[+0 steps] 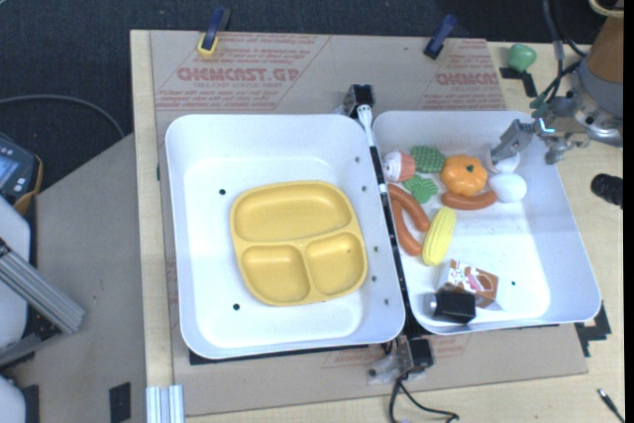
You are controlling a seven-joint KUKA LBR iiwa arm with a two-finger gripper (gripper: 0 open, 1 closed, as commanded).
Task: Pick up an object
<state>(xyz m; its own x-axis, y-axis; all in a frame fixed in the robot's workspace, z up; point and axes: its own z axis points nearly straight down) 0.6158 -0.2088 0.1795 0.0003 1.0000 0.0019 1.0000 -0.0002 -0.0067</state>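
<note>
A small black block (455,305) lies at the right bin's (565,243) six o'clock edge, touching a brown-and-white packet (475,281). Above them, toward ten o'clock, cluster a yellow corn cob (439,235), a sausage (405,218), green pieces (427,157), an orange pumpkin (465,174) and a white egg (509,186). The gripper (536,140) hangs at the bin's one o'clock corner, fingers spread apart, nothing between them, just above the egg. The left bin (188,213) holds a yellow divided plate (297,241).
</note>
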